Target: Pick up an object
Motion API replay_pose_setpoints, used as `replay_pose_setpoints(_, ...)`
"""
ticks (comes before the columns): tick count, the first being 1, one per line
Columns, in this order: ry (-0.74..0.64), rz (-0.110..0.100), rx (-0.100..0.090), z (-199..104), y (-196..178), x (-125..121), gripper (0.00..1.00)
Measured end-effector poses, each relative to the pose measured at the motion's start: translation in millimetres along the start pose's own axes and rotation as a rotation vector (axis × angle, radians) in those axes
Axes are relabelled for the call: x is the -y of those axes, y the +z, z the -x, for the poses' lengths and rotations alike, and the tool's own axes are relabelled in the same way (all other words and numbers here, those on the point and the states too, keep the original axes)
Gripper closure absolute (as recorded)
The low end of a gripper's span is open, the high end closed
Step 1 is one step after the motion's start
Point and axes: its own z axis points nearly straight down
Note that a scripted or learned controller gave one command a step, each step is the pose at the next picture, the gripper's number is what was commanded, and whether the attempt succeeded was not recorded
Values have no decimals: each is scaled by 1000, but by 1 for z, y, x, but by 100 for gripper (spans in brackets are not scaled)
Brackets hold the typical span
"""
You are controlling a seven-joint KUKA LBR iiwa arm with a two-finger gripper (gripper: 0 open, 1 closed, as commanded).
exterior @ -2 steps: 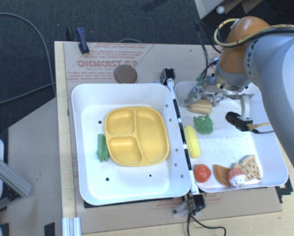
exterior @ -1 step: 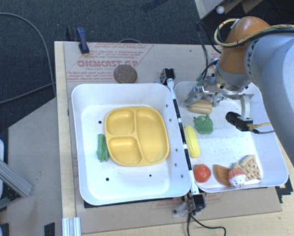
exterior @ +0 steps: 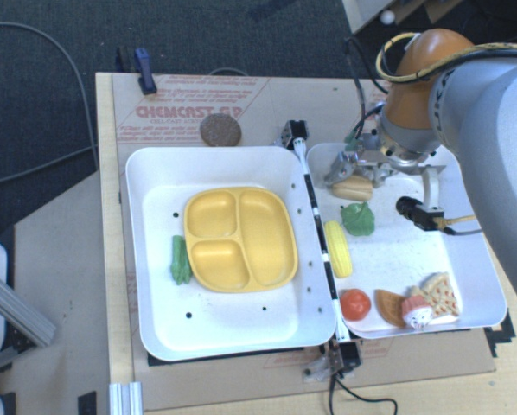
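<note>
Two white bins sat side by side on a cardboard-topped bench. The left bin (exterior: 155,318) held one yellow tray (exterior: 239,238) with three compartments, lying near the middle with open white floor along the front and left walls. One green pod (exterior: 181,260) lay just left of the tray, touching or almost touching its edge, its long axis running front to back. The right bin (exterior: 476,275) was more crowded. The grey arm (exterior: 492,137) with its orange band (exterior: 423,76) reached in from the right and covered the bin's far corner. The gripper (exterior: 362,169) hung low over one tan bread roll (exterior: 354,188) near the far left corner; I could not tell whether the roll was gripped, as the tips were hidden among metal parts. The roll's long axis ran left to right. Just in front of it sat one green leafy piece (exterior: 359,220). One corn cob (exterior: 337,248) lay along the wall shared by the bins, pointing front to back. Along the front wall lay one tomato (exterior: 355,304), one orange wedge (exterior: 391,306) and one pizza slice (exterior: 437,299), close together. The middle of that bin's floor was open. One brown disc (exterior: 220,130) lay on the cardboard behind the left bin.
</note>
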Motion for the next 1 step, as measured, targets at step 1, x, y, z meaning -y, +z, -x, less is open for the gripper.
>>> replay_pose_setpoints(1, 0, 0, 0, 3, 0, 0, 0)
